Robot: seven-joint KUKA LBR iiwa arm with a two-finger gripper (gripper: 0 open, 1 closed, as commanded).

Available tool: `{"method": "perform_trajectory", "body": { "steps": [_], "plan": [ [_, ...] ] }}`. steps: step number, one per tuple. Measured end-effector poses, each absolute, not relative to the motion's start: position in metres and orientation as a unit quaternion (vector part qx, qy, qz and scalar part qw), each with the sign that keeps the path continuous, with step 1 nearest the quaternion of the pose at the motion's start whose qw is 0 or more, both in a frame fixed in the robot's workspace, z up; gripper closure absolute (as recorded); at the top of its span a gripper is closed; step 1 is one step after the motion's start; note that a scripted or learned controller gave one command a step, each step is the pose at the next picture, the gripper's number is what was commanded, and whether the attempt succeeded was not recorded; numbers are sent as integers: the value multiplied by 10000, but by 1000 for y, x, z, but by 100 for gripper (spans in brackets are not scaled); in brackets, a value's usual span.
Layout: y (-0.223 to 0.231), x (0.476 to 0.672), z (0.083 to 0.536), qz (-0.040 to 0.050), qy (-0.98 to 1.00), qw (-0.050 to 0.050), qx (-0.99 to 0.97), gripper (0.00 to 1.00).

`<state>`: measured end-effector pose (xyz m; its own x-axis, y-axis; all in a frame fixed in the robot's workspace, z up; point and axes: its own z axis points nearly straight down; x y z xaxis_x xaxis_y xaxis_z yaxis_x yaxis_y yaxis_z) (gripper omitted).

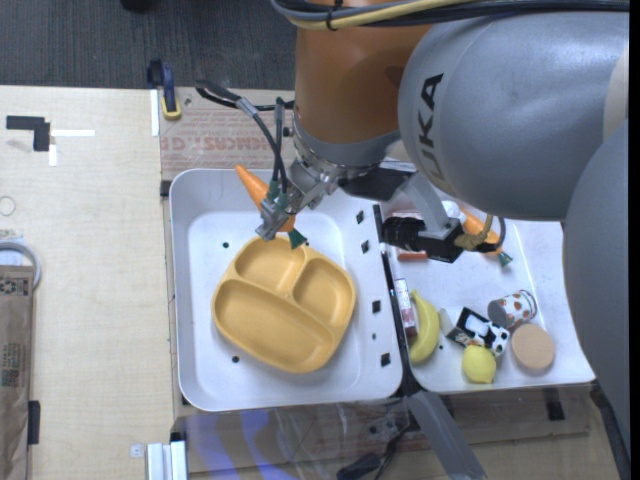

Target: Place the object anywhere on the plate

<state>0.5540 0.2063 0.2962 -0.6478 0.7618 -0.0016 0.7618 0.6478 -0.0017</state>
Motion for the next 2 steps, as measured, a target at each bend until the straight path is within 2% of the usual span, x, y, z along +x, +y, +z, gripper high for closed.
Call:
{"method": "perform_trajectory", "body": {
  "steps": [1, 2],
  "plan": [
    [206, 554, 296, -13, 9076, 2, 4198, 0],
    [192, 553, 385, -11, 8749, 4, 4843, 0]
  ]
}}
